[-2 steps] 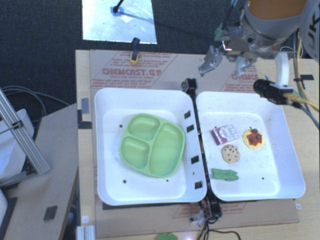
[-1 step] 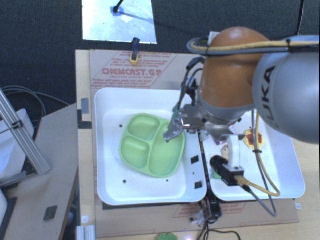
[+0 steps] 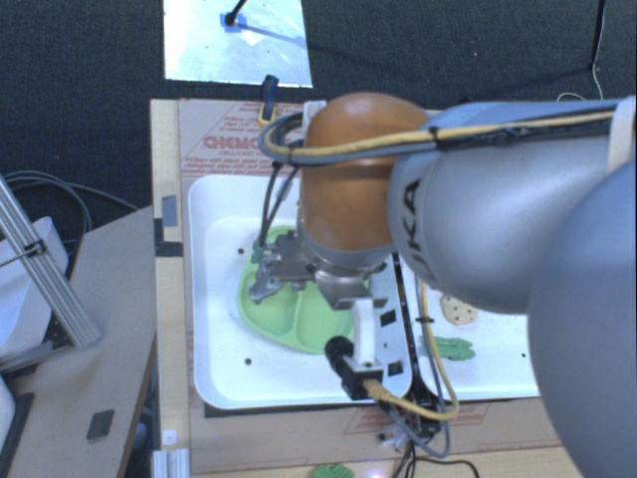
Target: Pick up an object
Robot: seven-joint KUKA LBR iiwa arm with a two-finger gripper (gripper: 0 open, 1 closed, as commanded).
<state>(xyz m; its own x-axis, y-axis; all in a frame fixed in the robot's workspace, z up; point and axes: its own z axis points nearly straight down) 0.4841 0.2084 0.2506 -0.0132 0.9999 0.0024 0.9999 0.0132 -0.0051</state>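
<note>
A light green plate-like object (image 3: 289, 319) lies in the left white bin (image 3: 214, 267), partly covered by the arm. My gripper (image 3: 267, 277) hangs low over the plate's left part, under the orange wrist band (image 3: 353, 182). In the right bin, a round tan cookie-like object (image 3: 457, 312) and a small dark green object (image 3: 453, 348) peek out beside the arm.
The grey arm (image 3: 518, 217) covers most of the right bin and the divider. A cable loop (image 3: 428, 386) hangs from the wrist over the bins' front edge. Cardboard (image 3: 229, 137) lies under the bins; a metal stand (image 3: 50, 267) is at left.
</note>
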